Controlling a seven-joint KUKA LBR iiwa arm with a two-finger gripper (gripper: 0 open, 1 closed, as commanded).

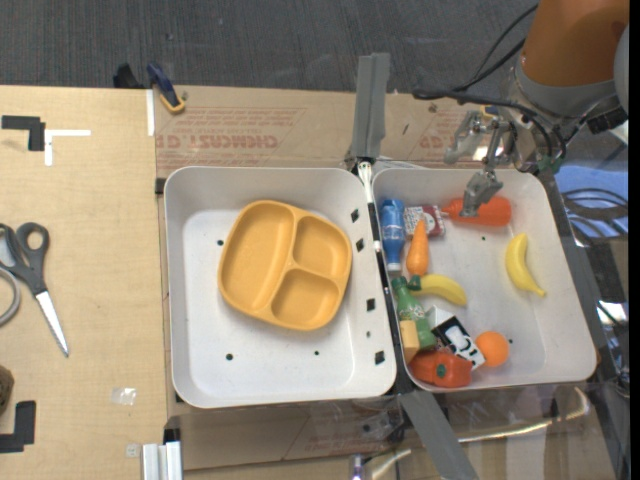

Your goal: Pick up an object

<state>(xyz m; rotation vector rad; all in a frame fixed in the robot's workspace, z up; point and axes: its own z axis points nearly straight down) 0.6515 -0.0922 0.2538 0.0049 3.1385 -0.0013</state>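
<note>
Hovering jaws (481, 196) over orange carrot (483, 211) (stubby, glossy) in right bin (560, 298)

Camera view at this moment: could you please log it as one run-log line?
claw over right bin | touching orange toy carrot | grasp unconfirmed | yellow divided plate in left bin
</note>
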